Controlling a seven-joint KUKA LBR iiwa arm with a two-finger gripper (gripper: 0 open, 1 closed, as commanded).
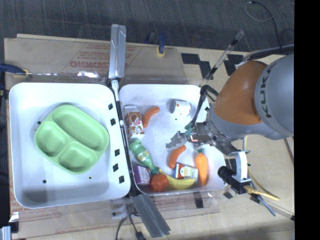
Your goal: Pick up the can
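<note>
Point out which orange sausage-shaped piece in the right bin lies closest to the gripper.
The orange piece just below the gripper, mid-bin; the others lie near the top and right edge.

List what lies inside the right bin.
The right bin holds a can, a sausage, a carton, a green bottle, a banana, a tomato, a carrot and a juice box. The gripper and arm cover the right side.

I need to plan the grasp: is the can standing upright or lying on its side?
Lying on its side: the can shows its long silver wall, in the right bin.
</note>
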